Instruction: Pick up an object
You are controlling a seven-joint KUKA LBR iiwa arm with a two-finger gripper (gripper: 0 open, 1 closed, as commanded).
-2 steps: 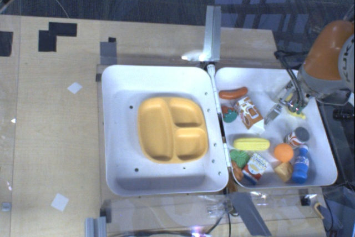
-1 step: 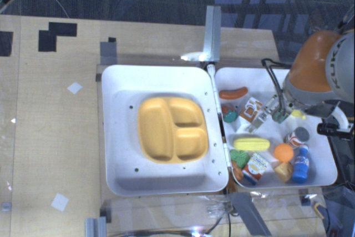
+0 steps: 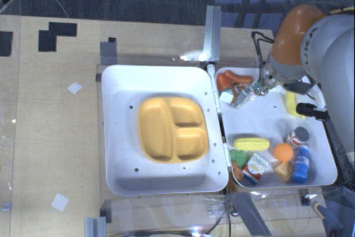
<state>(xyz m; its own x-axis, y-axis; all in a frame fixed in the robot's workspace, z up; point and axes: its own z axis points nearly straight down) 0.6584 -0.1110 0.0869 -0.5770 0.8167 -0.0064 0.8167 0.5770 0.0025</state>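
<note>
Pale wood worktop (image 3: 50, 136) carries two white bins side by side. The grey arm (image 3: 327, 47), orange-banded, reaches in from the right, its pincer (image 3: 243, 97) low over the right bin (image 3: 266, 114); whether it is spread or pressed together cannot be told. The left bin (image 3: 119, 119) holds a yellow tray (image 3: 172, 129) with three compartments. The right bin holds the loose things. A glossy, curved red-orange sausage (image 3: 230, 79) lies in its upper left corner, just beside the pincer. A yellow corn cob (image 3: 251, 144) lies lower down. A blue bottle (image 3: 300, 168) stands at the lower right, an orange ball (image 3: 283, 152) beside it. A small carton (image 3: 254, 166) sits below the cob. A white scrap (image 3: 226, 97) lies by the pincer.
</note>
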